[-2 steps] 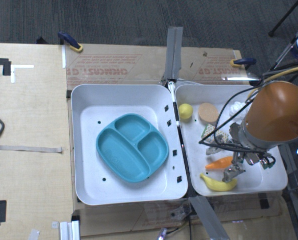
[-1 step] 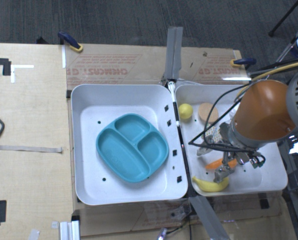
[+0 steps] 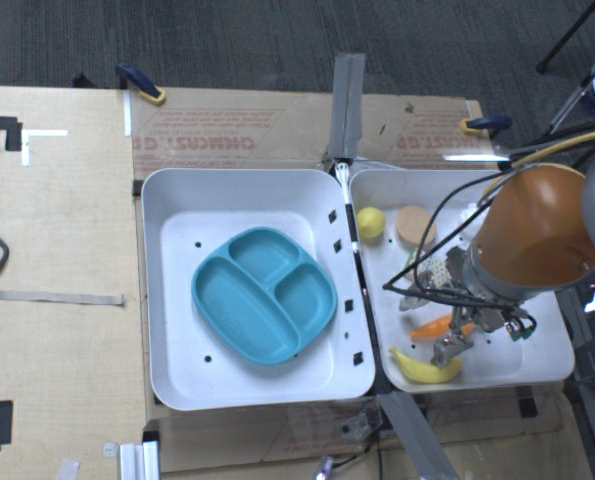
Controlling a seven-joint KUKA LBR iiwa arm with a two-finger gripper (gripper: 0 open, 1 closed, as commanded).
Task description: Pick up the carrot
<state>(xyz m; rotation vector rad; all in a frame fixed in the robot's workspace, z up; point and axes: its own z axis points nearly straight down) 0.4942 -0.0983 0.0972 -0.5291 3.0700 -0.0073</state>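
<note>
Roughly by size: two white bins side by side, left bin (image 3: 167, 298) holding a blue divided plate (image 3: 264, 295), right bin (image 3: 542, 363) at lower right of frame under the arm (image 3: 532, 228). Gripper (image 3: 453, 345) low in right bin, right beside the carrot (image 3: 432, 326), just above the banana (image 3: 425, 366); can't tell if fingers are open or closed, too cluttered. Lemon (image 3: 370, 222) and tan round piece (image 3: 414, 224) further up. Carrot looks to be lying on bin floor, so grasp and lift not yet done.
</note>
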